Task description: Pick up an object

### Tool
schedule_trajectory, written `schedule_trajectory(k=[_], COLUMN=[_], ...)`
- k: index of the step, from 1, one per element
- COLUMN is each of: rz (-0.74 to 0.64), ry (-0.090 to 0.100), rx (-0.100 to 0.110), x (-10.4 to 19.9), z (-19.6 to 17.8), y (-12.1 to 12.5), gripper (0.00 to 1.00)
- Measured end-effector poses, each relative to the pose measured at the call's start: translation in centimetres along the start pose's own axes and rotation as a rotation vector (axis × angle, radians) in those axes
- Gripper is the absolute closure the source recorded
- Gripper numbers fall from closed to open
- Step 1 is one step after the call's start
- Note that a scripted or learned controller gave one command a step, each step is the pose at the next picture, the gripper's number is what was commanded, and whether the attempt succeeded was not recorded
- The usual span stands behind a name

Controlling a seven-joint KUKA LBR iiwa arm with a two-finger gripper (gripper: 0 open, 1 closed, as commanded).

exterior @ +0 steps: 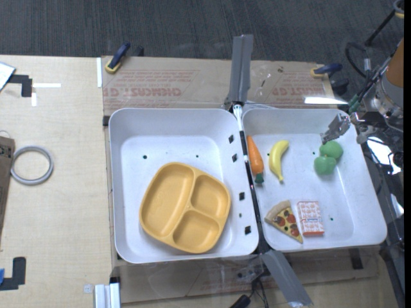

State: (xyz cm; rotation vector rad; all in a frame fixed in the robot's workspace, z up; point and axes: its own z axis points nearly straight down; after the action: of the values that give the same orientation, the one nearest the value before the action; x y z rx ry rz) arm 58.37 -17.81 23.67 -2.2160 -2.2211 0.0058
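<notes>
right bin [359, 226] | banana [278, 160] long axis up-down | gripper [334, 129] finger state unclear

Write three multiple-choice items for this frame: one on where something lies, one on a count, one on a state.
1. Where does the yellow divided plate lie?
A. In the left bin
B. In the right bin
C. On the wooden bench outside the bins

2. How many things lie in the right bin?
A. Three
B. Five
C. Seven

3. How does the tool stand to the green toy?
A. It carries the toy high over the left bin
B. It is just above the toy's upper edge, in the right bin's far corner
C. It presses on the banana

Answers: 1 A, the plate fills much of the left bin. 2 B, carrot, banana, green toy, pizza slice and small red box. 3 B, the tool's tip sits close over the toy.
</notes>
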Motion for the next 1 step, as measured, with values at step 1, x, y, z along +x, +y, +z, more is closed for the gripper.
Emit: schedule_trajectory(k=[1], rz=[-0.039], ry=[0.000], rx=[-0.001], x=[3.15], z=[13.03], y=[1.34], gripper=[0.00])
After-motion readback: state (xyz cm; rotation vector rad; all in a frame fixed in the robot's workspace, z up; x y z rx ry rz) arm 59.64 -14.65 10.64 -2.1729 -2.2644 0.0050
